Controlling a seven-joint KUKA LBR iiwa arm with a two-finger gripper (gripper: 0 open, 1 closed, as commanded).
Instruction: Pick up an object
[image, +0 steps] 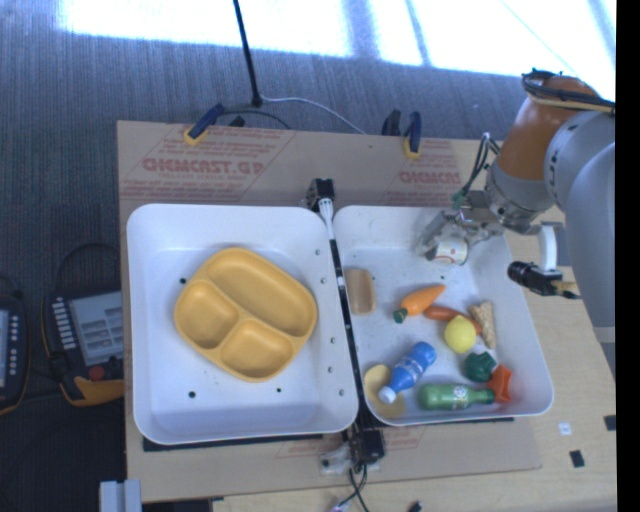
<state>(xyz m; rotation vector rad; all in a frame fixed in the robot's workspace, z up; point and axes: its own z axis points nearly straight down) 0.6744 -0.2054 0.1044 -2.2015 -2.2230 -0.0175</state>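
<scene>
The gripper (452, 238) is positioned at the upper edge of the right bin (385, 232); whether its fingers are spread or clenched cannot be told. A small white object (450, 252) is seen just beneath it. Bare floor is left at the bin's upper left — the carrot (422, 299), lemon (460, 334), blue bottle (410, 368) and green bottle (453, 397) are grouped lower down. A yellow divided plate (245, 313) is contained in the left bin (150, 240).

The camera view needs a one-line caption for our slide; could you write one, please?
Arm's pincer over the right bin's far corner; carrot, lemon, bottles nearby; yellow tray in left bin.
</scene>
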